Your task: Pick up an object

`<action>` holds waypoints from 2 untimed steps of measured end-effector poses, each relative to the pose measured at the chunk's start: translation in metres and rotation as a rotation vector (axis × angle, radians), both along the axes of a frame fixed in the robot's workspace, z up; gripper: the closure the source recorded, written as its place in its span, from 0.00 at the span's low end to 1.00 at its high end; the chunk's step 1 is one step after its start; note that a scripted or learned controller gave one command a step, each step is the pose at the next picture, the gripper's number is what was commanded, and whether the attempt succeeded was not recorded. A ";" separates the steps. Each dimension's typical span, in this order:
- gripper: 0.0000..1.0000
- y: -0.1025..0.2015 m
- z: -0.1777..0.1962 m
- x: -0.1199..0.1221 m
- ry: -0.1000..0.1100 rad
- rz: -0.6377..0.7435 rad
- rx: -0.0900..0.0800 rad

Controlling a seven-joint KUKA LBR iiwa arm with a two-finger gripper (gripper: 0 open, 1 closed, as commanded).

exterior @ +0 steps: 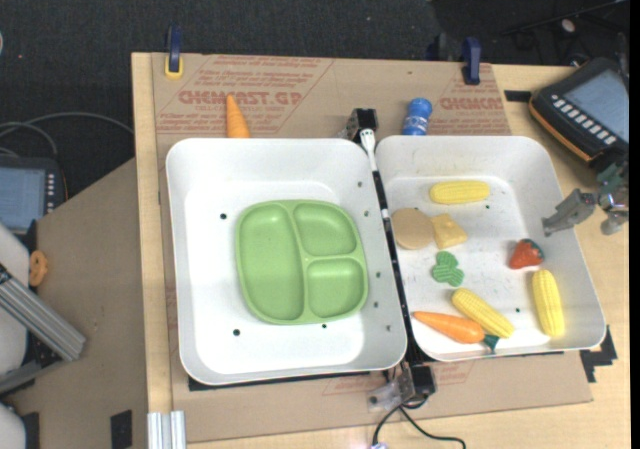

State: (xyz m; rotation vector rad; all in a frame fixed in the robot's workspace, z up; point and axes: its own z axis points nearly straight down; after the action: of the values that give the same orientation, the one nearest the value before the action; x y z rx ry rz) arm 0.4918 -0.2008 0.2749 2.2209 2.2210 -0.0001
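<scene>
The right bin (520, 159) holds three yellow corn cobs: one at the back (460, 193), one at the front right (547, 302) and one at the front middle (482, 311). With them lie a round tan bread piece (411, 228), a yellow cheese wedge (449, 231), a green broccoli piece (447, 268), a red strawberry (526, 254) and an orange carrot (452, 327). My gripper (586, 218) hangs over the bin's right rim, just up and right of the strawberry. It is open, with nothing between its fingers.
The left bin (200, 177) holds a green divided plate (300, 261). Behind the bins on the bench lie a loose carrot (236, 118) and a blue bottle (417, 116). A black handheld device (590, 107) sits at the far right.
</scene>
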 end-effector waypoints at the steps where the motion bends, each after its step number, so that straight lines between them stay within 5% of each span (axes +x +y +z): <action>1: 0.00 0.042 -0.098 0.044 0.008 0.006 0.005; 2: 0.00 0.084 -0.195 0.006 0.005 0.000 0.003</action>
State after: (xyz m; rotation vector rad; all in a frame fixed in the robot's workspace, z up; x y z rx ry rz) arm 0.4977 -0.1169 0.0799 2.2245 2.2255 -0.0028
